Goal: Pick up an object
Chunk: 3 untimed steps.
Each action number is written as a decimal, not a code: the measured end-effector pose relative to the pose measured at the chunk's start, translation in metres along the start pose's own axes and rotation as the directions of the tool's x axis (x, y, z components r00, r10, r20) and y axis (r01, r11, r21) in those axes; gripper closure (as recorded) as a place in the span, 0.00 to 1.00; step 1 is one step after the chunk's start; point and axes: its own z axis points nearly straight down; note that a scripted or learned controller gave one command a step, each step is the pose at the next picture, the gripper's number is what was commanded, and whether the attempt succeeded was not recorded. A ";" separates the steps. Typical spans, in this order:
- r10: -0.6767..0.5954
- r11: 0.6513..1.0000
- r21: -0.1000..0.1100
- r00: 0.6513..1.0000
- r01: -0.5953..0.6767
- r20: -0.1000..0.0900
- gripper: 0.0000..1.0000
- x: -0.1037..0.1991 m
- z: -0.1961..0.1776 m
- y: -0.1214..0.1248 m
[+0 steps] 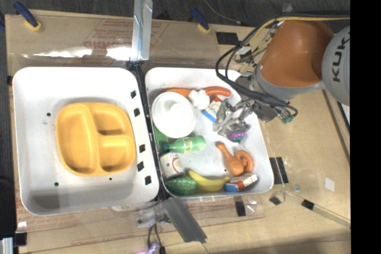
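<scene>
Gripper lowered into the crowded right bin; a clean pick is not assured.

A miss or a double grab is to be feared, because the gripper (233, 121) is set among closely packed items: a purple object (236, 136) just below it, a white bowl (173, 115) to its left, an orange toy (237, 159) nearby and a banana (206, 181) near the front wall of the right bin (262, 151). Whether the gripper is spread or closed cannot be told, and nothing is seen held. The arm (297, 56) is reached in from the right, wrist bent steeply down over the bin's upper right part. The left bin (30, 128) bears a yellow divided tray (95, 137).
</scene>
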 end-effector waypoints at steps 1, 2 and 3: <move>-0.273 0.962 -0.004 0.962 0.273 -0.002 1.00 0.038 0.052 -0.007; 0.034 0.999 0.003 0.999 -0.034 0.003 1.00 -0.050 -0.022 -0.060; -0.017 1.000 -0.004 1.000 0.017 -0.002 1.00 -0.031 0.003 -0.017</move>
